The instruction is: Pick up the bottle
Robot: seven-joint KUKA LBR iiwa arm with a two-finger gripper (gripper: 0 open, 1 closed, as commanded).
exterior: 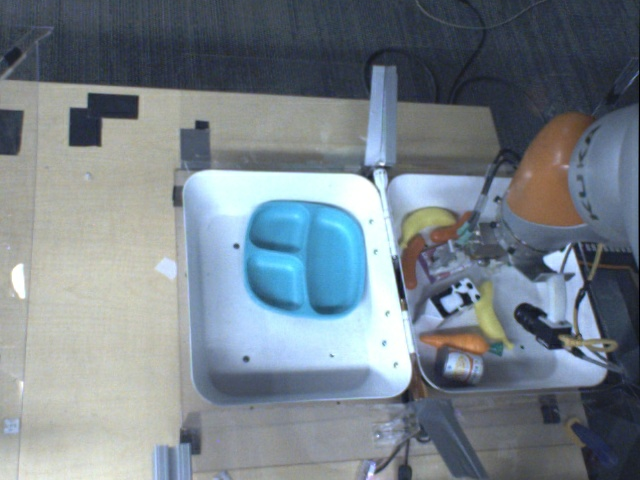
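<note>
Wooden surface, two bins: left bin holds a blue tray. Right bin, cluttered: likely bottle lying at front, unlifted. Hand hovers above clutter; finger state cannot be told.

Probably a robotics lab, wooden bench (taped markers), loose cables, carpet floor
</note>
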